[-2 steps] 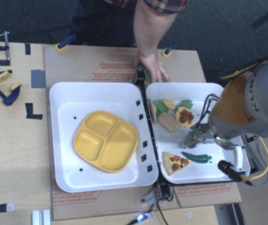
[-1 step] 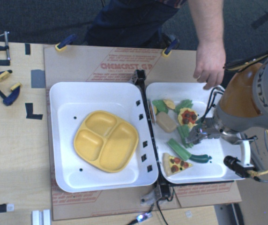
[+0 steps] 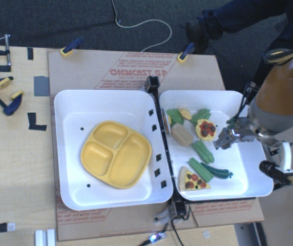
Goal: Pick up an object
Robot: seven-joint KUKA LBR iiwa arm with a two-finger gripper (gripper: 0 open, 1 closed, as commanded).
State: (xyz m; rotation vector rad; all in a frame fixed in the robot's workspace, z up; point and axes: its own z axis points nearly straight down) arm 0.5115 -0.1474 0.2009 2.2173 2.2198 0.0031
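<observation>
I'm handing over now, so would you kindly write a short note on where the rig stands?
Gripper: over the right bin, nothing seen between its fingers.
Right bin holds the toy food: pizza slice, round pizza, green pieces, beige piece.
Left bin holds the yellow divided plate.
Done: no pick yet.
Left: grasp one object and lift it.

arm: enters from the right edge of the camera view, grey body with orange band above the wrist
wrist: angled down and to the left
gripper (image 3: 222,141): low, at the end of the wrist, tip pointing left
fingers: too small and dark to read, gap unclear
held item: none seen
</observation>
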